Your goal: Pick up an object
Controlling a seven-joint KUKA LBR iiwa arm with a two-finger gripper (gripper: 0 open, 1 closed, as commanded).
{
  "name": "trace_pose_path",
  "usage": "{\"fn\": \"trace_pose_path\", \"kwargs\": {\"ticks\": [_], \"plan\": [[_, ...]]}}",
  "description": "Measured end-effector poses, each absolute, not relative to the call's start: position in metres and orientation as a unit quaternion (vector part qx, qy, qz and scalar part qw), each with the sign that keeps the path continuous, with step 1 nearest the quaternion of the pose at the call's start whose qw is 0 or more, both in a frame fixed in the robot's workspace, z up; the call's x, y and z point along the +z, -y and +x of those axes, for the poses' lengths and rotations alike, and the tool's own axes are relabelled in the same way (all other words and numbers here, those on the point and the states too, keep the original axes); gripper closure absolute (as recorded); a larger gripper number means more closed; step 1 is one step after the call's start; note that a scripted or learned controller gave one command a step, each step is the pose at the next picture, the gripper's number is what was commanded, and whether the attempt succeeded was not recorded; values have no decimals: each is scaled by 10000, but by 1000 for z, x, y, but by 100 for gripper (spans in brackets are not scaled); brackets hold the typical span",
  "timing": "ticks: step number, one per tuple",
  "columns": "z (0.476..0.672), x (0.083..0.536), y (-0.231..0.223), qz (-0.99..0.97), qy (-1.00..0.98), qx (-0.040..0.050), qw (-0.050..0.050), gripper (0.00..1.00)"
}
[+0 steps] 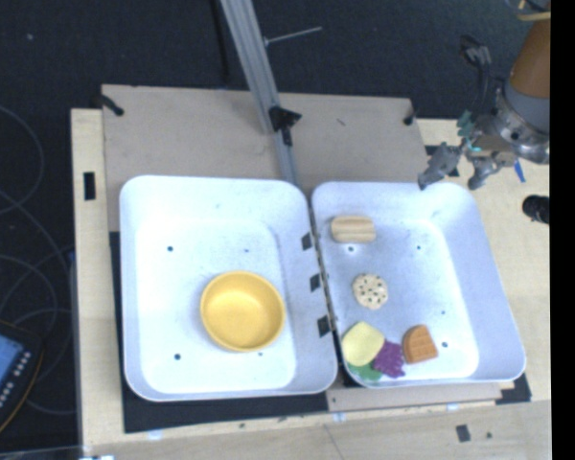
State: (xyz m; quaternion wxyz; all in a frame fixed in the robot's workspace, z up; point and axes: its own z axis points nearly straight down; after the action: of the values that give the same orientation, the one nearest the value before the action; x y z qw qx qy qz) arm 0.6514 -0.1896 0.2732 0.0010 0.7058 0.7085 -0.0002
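Grey and dark metal, the gripper point(457, 169) hangs at the far right corner of the right-hand shallow white bin point(489, 286), its two fingers spread apart with nothing between them. No object has been chosen yet, so the step in hand looks like an approach.

Closest to the gripper within that right bin is a tan bread-roll-shaped piece point(353, 229) near the bin's far left side, lying free with bare floor all round. It seems the easiest target: come straight down over it and close across its short width. Nearer the middle of the right bin lies a round speckled cookie point(370, 291), flat and likely to slip under the fingers. At the near edge of the right bin a yellow block point(362, 342), a purple grape-like cluster point(390, 359) and an orange-brown wedge point(420, 344) crowd together, awkward to part.

Left of the right bin, its twin white bin point(163, 218) holds a yellow bowl point(241, 310). Both rest on a pale wooden desk point(192, 123) crossed by a slanted metal rail point(252, 56); dark floor surrounds it.
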Motion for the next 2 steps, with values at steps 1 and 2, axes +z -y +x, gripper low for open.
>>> {"fn": "trace_pose_path", "kwargs": {"ticks": [1, 2], "plan": [[651, 273, 190, 7057, -7085, -8, 13, 0], [642, 219, 198, 7076, -7067, -25, -6, 0]]}}
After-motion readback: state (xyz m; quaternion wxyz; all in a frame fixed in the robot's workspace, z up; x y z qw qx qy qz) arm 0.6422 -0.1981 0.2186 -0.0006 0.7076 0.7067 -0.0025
